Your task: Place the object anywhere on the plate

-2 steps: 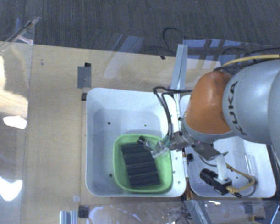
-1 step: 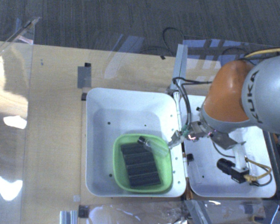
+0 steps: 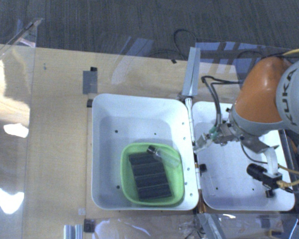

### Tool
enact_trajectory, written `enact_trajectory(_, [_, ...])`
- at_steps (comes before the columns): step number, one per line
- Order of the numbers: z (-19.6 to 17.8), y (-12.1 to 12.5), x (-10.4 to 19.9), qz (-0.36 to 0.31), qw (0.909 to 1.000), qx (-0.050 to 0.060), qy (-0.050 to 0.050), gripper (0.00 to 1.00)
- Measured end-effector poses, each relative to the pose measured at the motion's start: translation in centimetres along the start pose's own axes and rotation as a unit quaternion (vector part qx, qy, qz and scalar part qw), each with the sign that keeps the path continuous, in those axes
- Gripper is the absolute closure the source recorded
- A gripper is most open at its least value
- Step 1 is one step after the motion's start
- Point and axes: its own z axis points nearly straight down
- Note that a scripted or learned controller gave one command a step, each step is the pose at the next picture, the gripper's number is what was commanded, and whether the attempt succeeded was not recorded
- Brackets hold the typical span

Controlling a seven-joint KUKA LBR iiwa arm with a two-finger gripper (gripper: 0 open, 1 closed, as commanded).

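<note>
We see the dark ribbed object [image 3: 148, 177] already lying on the green plate [image 3: 130, 157] at six o'clock in the left bin [image 3: 105, 115], while the arm [image 3: 268, 96] hangs over the right bin [image 3: 230, 188]; we cannot tell its gripper's state. Our worry is a needless re-grasp knocking the small metal piece [image 3: 152, 151] at the plate's twelve o'clock.

Robotics lab: KUKA arm [image 3: 272, 96], bench [image 3: 51, 137], white bins [image 3: 104, 154].

Two shallow white bins sit side by side on the wooden bench [image 3: 50, 152], the left bin [image 3: 104, 139] touching the right bin [image 3: 230, 193] along a shared edge. A grey metal bar [image 3: 191, 71] stands at the far edge between them, beside a small grey bracket [image 3: 90, 81]
</note>
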Motion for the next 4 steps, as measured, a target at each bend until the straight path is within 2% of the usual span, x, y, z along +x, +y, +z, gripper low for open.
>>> enact_trajectory(1, [-1.1,0.2,0.0,-0.002,1.0,-0.003,-0.001,1.0])
enact_trajectory(2, [-0.4,-1.6,6.2,-0.093,0.9956,0.001,0.001,1.0])
enact_trajectory(3, [-0.4,-1.6,6.2,-0.093,0.9956,0.001,0.001,0.0])
enact_trajectory(4, [2.4,0.2,2.5,-0.092,0.9958,0.0,0.0,0.0])
